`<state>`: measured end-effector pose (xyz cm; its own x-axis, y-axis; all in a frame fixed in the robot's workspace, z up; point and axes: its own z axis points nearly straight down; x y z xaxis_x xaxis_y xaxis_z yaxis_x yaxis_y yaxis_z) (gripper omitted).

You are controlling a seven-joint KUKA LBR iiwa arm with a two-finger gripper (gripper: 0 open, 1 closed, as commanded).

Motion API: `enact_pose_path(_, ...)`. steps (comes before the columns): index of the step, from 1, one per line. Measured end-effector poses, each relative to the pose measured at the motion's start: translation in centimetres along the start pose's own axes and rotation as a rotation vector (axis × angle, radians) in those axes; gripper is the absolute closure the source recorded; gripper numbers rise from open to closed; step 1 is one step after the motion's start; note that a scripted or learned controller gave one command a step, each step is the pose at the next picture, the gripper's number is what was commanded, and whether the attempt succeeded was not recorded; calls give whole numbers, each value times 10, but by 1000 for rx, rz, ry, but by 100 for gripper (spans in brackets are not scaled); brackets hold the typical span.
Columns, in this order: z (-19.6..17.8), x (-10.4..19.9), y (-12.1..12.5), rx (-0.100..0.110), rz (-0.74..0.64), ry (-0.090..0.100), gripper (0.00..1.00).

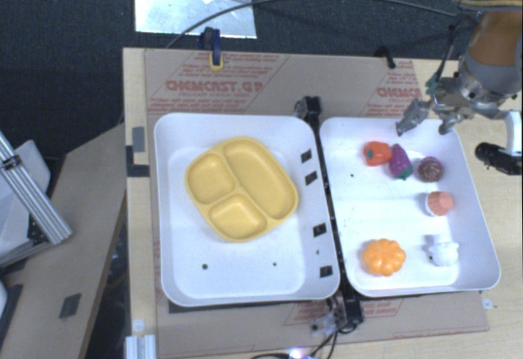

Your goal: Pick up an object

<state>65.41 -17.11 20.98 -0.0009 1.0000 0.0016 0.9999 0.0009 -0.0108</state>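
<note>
Nothing is picked yet, so you're at the approach stage. Your gripper (426, 118) hangs over the far edge of the right bin (359, 210), up near the far right corner, and the two fingers (407, 118) look spread apart with nothing between them. All the candidates sit in that right bin: an orange pepper-like toy (377, 153) touching a purple eggplant-like piece (400, 161) near the far side, a dark reddish-brown round thing (431, 169) just right of those, a pinkish-orange piece (440, 203) nearer, a small white object (442, 251) at the near right, and an orange pumpkin (383, 257) at the near middle. The left bin (176, 186) holds a yellow divided plate (241, 188), sitting flat, nothing in its compartments. The task names no particular object, so any of these counts. Closest to your gripper are the pepper and eggplant pair, but they touch each other, so I'd judge a grab there could pinch both or knock one aside. The reddish-brown round one stands apart and looks like a cleaner target. The pumpkin is well apart from everything but farthest from the fingers. Still left: descend, close on something, lift clear of the bin.
</note>
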Motion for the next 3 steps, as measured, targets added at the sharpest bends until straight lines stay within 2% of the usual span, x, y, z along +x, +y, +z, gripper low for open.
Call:
enact_pose_path(1, -8, 0, 3, -13, -2, -2, 0)
enact_pose_path(3, 105, 13, 14, -9, -7, -1, 0)
